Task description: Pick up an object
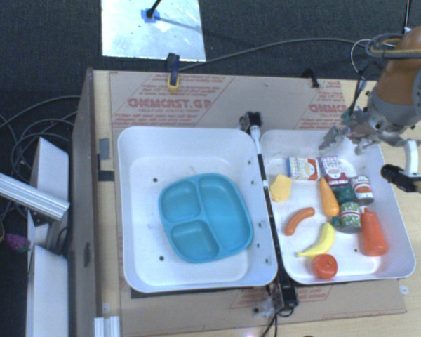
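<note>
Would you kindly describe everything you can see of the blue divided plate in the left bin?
The blue divided plate is a light blue, rounded-rectangle tray that looks like smooth plastic. Raised ridges split it into three compartments: two smaller ones and one larger. All three hold nothing. It lies flat and right side up on the floor of the left bin, turned somewhat askew to the bin's walls and sitting toward its right half. Nothing but the bin touches it.
</note>
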`<state>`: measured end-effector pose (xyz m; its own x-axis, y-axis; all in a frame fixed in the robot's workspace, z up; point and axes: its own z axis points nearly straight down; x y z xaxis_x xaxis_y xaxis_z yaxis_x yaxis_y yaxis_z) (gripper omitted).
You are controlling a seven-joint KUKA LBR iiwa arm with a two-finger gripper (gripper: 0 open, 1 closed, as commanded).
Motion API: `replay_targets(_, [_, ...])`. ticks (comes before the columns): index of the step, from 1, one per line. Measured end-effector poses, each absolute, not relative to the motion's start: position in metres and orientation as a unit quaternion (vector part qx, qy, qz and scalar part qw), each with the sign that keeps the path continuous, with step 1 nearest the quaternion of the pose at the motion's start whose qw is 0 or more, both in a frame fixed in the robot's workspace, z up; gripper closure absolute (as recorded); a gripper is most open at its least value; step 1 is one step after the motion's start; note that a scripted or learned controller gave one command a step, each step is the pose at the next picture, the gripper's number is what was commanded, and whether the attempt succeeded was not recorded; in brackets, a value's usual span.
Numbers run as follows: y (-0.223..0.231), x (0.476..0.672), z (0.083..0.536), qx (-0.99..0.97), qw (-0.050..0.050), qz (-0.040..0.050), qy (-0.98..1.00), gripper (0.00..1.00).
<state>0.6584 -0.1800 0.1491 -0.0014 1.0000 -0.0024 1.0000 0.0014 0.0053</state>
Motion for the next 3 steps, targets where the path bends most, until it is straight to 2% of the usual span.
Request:
replay_targets(1, [-0.150, 0.594, 0.089, 0.707, 0.000, -0.0001, 0.707, 0.00])
replay_targets(2, [-0.150, 0.596, 0.100, 0.707, 0.002, 0.0012, 0.708, 1.00])
replay_targets(3, [-0.073, 0.561, 0.192, 0.706, 0.001, 0.0015, 0.709, 1.00])
